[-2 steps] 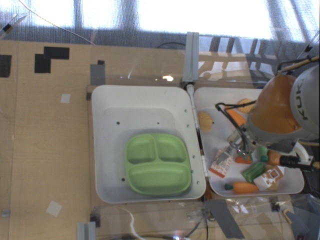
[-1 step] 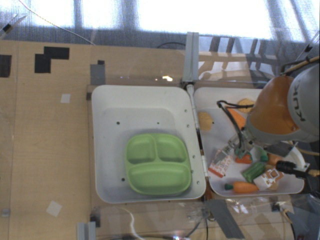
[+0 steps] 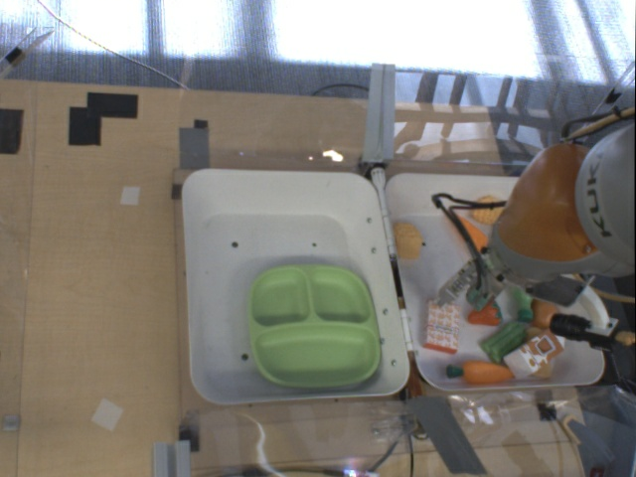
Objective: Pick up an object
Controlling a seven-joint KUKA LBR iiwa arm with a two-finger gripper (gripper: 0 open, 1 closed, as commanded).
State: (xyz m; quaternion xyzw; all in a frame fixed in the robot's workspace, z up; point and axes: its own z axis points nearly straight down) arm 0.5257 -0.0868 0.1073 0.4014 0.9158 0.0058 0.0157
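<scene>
While the arm (image 3: pixel 556 212) hangs over the right bin (image 3: pixel 422 361), coming in from 3 o'clock with its orange band sitting big over the top half of that bin, the claw (image 3: pixel 475 286) is down low near the bin's middle. Honestly can't tell if it's open or closed, the wrist covers too much, and I don't see anything clearly between the tips.

Stuff in the right bin: a small red-and-white packet (image 3: pixel 443 326) at about 8 o'clock from the claw, an orange carrot-looking toy (image 3: pixel 482 373) at 6 o'clock near the bin's front edge, a green block (image 3: pixel 504 340) at about 5 o'clock, and a white-and-brown carton (image 3: pixel 535 354) just beside that block. There's a little red piece (image 3: pixel 484 316) right under the claw, nearly touching it. A pale yellowish lump (image 3: pixel 407 238) sits at 10 o'clock, up by the divider.

The left bin (image 3: pixel 214 227) has a green divided plate (image 3: pixel 313 324) lying flat toward its front right part. Both bins sit on the tan surface (image 3: pixel 89 296).
</scene>
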